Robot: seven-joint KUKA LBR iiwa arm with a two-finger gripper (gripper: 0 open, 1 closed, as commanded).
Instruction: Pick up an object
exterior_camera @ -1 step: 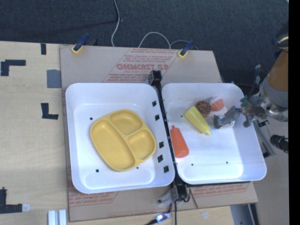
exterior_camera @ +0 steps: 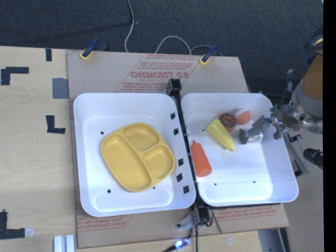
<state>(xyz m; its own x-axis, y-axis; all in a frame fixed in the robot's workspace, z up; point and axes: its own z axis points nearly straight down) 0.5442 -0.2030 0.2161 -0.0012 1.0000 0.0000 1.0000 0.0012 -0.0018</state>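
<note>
The right bin (exterior_camera: 273, 190) holds an orange bottle (exterior_camera: 200, 159) by its left wall, a yellow bottle-shaped toy (exterior_camera: 221, 134), a brown donut-like piece (exterior_camera: 228, 120) and a small orange-red piece (exterior_camera: 243, 117). My gripper (exterior_camera: 254, 131) hangs over the right half of this bin, just right of the yellow toy. Its dark fingers point left and nothing shows between them. The arm enters from the right edge.
The left bin (exterior_camera: 86, 156) carries a yellow divided plate (exterior_camera: 137, 155). Both bins rest on a cardboard sheet (exterior_camera: 152, 72) held by two yellow-and-blue clamps. A white cable loops behind the bins. The arm's body stands at the right bin's far right rim.
</note>
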